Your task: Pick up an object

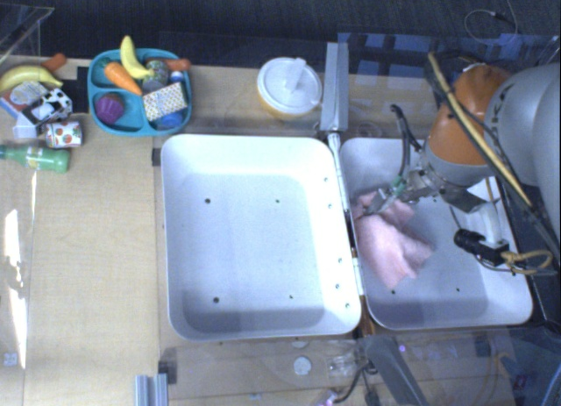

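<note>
Down at the near edge, the surface (79,308) is bare wood, and both white bins sit side by side on it. Left bin (254,238) is just plain plastic floor. Right bin (456,299) has the one thing worth grabbing: a pink cloth (392,245), crumpled, lying against the bin's left wall, with its long axis running from the upper left down toward the near right.

Moving back, the gripper (396,192) hangs right at the cloth's far upper end, so the bulk of the fabric lies toward the camera and slightly right of it. A bit of pink seems bunched up around the tips, but honestly can't tell if the fingers are open or clamped; too blurry and the wrist blocks it. My guess is the grasp turns on whether that top corner is actually caught.

Furthest back: a white lidded tub (289,86), a blue tray (140,93) of toy food, and loose toys at far left. No readable labels or writing anywhere.
</note>
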You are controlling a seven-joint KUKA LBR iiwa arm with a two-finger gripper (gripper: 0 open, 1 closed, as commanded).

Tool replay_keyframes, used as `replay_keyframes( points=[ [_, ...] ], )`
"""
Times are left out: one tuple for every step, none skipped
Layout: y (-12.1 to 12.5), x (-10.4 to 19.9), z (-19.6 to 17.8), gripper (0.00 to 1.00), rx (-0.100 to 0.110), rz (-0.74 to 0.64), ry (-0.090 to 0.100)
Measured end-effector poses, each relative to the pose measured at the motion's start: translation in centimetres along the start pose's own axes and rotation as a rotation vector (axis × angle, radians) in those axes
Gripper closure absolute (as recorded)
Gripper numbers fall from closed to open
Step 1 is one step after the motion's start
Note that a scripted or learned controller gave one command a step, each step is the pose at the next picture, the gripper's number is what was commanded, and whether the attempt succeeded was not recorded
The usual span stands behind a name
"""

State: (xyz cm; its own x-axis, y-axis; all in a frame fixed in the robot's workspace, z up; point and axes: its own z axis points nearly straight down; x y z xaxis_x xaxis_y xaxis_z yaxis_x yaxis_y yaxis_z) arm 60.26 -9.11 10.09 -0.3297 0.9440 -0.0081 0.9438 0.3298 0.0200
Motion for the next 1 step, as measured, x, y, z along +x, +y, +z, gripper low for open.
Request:
replay_keyframes(
  points=[
    [-0.16, -0.53, 1.03, 0.0, 0.005, 0.002, 0.003]
  ],
)
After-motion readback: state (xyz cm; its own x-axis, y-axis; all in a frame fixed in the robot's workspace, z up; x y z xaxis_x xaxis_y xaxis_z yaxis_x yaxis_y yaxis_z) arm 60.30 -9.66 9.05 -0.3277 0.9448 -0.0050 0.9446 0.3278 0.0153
